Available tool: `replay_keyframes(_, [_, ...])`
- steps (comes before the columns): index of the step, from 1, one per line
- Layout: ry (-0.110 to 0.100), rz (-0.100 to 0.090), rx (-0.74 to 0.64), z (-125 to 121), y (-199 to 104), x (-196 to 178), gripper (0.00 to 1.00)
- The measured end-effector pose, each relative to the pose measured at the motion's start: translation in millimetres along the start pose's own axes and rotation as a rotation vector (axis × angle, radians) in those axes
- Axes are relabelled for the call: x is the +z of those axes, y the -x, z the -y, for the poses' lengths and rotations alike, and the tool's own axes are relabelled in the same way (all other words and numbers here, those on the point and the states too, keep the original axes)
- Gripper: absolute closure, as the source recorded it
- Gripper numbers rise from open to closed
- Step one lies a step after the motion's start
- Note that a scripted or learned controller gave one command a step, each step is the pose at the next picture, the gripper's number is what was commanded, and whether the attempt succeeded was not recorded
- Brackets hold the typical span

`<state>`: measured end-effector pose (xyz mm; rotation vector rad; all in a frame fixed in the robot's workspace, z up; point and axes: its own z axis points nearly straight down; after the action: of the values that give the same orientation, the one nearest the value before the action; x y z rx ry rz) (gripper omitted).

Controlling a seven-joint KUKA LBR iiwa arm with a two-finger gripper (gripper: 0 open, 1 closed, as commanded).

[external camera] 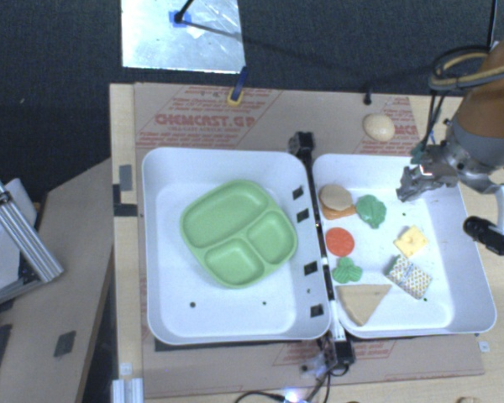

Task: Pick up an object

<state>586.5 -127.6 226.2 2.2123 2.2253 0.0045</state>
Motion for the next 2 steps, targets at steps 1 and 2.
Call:
replay_keyframes(1, [-0.003,-0.002,-0.004,-6.4,-54.2,4.0,1.00])
replay_keyframes(2, [-0.002,-0.003,-0.004,-16.8,-104.1,6.1,1.00])
